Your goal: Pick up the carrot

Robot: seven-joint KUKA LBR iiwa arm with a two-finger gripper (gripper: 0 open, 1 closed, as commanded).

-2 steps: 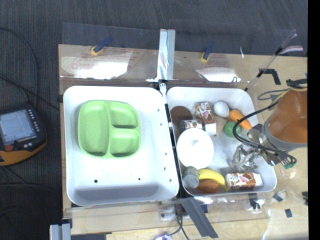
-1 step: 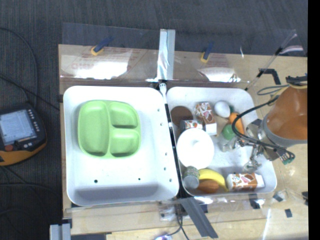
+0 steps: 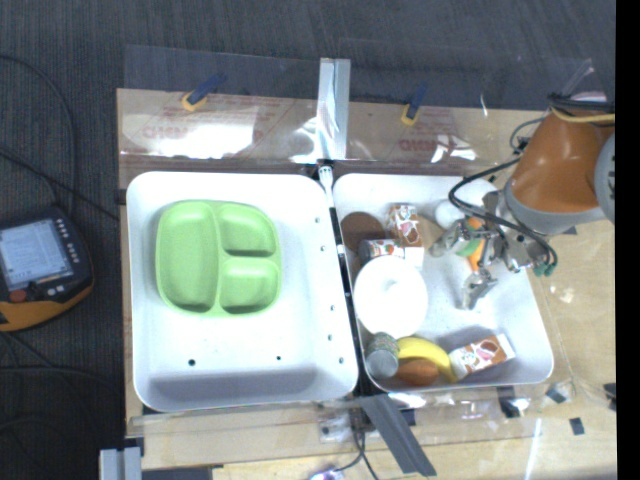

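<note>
**Carrot at the gripper, grasp not confirmed**

Carrot (image 3: 478,249): small orange piece with a green tip, in the right bin (image 3: 530,313), far-right part. It sits right in the metal of the gripper (image 3: 486,258), apparently between the two fingers. Long axis looks roughly far-to-near, slightly slanted; too small to be sure.

Key relation: carrot and gripper overlap from this slanted camera, with the carrot toward the far end of the finger cluster. No sideways offset visible. Whether it's off the bin floor can't be read from this angle.

Gripper: fingers stand apart, one toward the left (image 3: 447,236) and one reaching nearer (image 3: 478,290), orange showing between them. Probably around the carrot, but firm contact on both sides isn't visible. Treating clamp state as unknown.

Arm (image 3: 562,168): enters from the right, orange band above the wrist, hanging over the bin's far-right corner.

Surroundings in the right bin:
- white round plate (image 3: 391,295), left of the gripper, apart
- small carton (image 3: 404,224), far-left of it
- banana (image 3: 425,351) and another carton (image 3: 482,354) along the near edge, well apart

Left bin (image 3: 160,368) holds a green divided tray (image 3: 216,256), not involved.

Judgement: the next move hinges on the fingers closing across the carrot's short axis before lifting. Slip risk is real for such a small piece.
</note>
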